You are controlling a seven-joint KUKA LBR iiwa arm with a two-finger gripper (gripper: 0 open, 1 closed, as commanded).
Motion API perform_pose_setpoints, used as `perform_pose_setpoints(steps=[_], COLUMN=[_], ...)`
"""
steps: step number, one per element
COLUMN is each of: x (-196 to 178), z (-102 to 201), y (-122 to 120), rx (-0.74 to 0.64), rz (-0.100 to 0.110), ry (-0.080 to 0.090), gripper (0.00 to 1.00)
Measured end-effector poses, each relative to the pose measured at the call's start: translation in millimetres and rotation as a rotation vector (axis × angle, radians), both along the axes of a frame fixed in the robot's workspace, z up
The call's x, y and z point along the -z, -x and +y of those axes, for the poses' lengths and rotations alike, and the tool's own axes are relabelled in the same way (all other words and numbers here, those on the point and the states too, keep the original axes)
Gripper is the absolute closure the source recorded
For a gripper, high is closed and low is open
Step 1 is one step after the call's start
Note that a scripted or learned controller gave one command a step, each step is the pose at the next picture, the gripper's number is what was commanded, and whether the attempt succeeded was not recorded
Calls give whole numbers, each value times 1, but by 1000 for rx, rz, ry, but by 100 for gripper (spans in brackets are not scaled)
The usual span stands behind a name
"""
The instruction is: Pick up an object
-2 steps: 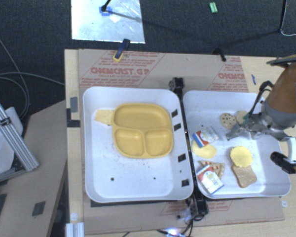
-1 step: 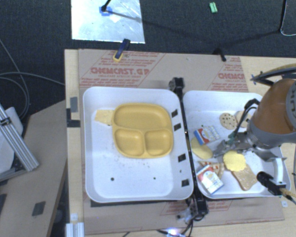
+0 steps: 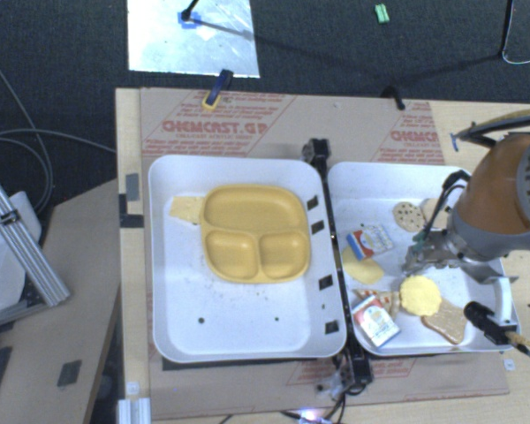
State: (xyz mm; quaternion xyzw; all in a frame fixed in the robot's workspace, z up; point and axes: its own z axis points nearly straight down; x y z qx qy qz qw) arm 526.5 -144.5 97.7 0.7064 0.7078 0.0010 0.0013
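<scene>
While the gripper (image 3: 421,259) is hovering in the right bin (image 3: 477,173), I am seeing the round yellow piece (image 3: 420,296) lying flat below it; grip state unclear.

Foil sheet (image 3: 193,25) & green bit (image 3: 382,12) on dark floor behind bench.

Grey rounded arm (image 3: 499,228), wide orange band above the wrist, black cable looped alongside, dark metal gripper (image 3: 420,256)
</scene>
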Motion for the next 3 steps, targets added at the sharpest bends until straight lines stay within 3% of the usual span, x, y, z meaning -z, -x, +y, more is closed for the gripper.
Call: perform_pose_setpoints(steps=[1, 2, 3], x=[0, 14, 3], z=[0, -6, -5], y=[0, 26, 23], rx=[0, 3, 1], rz=[0, 5, 0], ry=[0, -1, 0], gripper=[0, 0, 100])
